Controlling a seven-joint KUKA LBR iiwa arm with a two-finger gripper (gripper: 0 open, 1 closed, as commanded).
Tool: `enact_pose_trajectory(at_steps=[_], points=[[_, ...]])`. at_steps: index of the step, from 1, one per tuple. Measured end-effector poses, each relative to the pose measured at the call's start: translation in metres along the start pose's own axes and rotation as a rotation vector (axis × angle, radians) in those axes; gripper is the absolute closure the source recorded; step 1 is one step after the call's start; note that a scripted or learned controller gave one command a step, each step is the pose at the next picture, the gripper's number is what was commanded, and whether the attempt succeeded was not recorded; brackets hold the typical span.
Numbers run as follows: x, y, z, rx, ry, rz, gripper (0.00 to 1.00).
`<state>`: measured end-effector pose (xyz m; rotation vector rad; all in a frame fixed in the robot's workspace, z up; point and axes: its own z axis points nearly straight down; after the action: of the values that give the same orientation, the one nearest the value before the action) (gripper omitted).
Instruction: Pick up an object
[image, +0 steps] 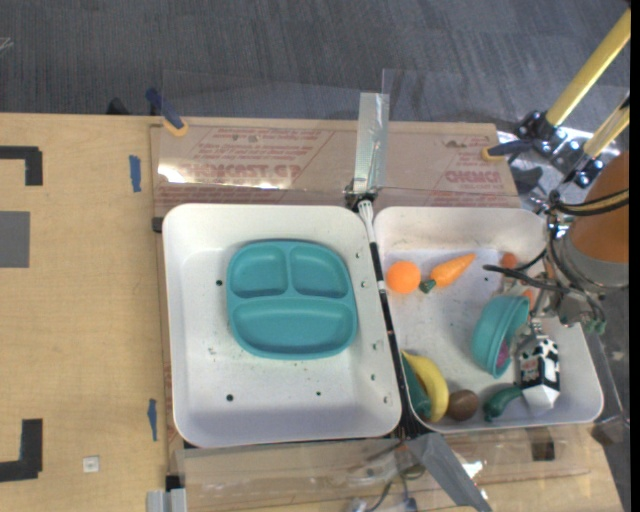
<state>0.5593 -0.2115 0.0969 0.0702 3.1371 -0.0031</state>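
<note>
hovering over right bin (590, 395) right edge | gripper (553, 318) fingers: can't tell | crowding teal bowl (497, 335), milk carton (540, 368) | leaving centre floor open

— What lay in the right bin (480, 425)?
— An orange ball (403, 278) sat near the divider, with a toy carrot (452, 268) just beside it, tip pointing up and right. A teal bowl (497, 333) stood tilted on its edge toward the middle.
— And along the near wall?
— A yellow banana (424, 376) curved beside a brown, rounded fruit (462, 404), then a dark green vegetable (502, 401), and a black-and-white carton (539, 369) at the right.
</note>
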Motion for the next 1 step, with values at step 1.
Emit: enact_pose_trajectory(at_steps=[1], points=[[-0.0354,0.0422,0.0049,-0.001,-0.013,0.098,0.0]])
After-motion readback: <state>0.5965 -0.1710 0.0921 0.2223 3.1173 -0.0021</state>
